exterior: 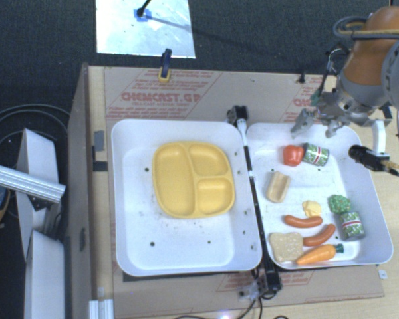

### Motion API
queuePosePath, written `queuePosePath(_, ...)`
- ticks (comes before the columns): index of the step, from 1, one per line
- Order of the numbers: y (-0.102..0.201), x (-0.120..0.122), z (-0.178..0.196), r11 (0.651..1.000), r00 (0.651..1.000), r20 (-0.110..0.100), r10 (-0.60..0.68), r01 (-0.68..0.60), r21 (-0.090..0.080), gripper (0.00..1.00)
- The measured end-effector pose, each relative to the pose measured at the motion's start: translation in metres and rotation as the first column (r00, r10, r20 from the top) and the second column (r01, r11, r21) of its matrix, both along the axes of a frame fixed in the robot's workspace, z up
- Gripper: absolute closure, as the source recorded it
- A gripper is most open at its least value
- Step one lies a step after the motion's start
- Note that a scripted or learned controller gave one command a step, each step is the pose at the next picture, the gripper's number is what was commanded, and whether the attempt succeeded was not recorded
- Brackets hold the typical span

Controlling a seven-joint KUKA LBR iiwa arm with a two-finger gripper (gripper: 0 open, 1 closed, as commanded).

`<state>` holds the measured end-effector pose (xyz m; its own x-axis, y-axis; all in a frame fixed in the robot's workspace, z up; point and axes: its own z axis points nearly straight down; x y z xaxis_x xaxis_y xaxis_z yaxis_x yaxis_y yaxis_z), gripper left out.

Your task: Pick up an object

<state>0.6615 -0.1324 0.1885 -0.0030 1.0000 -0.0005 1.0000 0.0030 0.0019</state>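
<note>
Nearest edge of right-hand shallow white bin [379, 234]: orange plastic carrot [316, 254] beside tan toast slice [286, 246], two reddish sausages [309, 228] just behind. Green broccoli piece [338, 203] and small green-labelled can [350, 224] near right wall. Mid-bin: beige bread roll [277, 186]. Further back: red plastic pepper [292, 155] touching a second green-labelled can lying on its side [315, 155]. Left bin holds yellow three-compartment plate [192, 179]. Claw [317, 121] hangs released, fingers spread, nothing between them, above the bin's far rim, just behind pepper and can.

Grey arm [376, 72] — orange band above wrist, metal end effector [317, 123].
</note>
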Motion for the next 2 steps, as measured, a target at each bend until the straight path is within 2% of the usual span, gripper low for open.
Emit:
queuePosePath(1,0.017,0.007,-0.086,1.000,1.000,0.003,-0.001,0.001,-0.001,0.00)
queuePosePath(2,0.017,0.008,-0.076,1.000,1.000,0.004,0.001,-0.001,-0.001,1.00)
